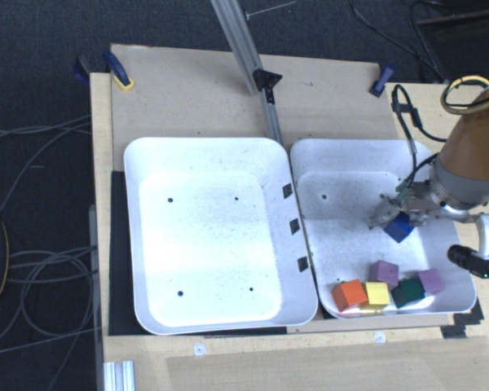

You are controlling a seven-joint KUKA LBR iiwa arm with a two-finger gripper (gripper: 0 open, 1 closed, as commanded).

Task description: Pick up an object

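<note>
At the right of the frame, the grey arm with its orange band reaches over the right-hand shallow white bin (326, 165). Its two-finger gripper (398, 213) sits at mid-height of that bin, and a small blue block (399, 229) shows just under the fingertips, seemingly pinched between narrow-set fingers and raised off the floor. Along the bin's lower edge lie an orange cube (350, 292), a yellow cube (377, 294), a green cube (408, 291) and two purple blocks (384, 270).
</note>
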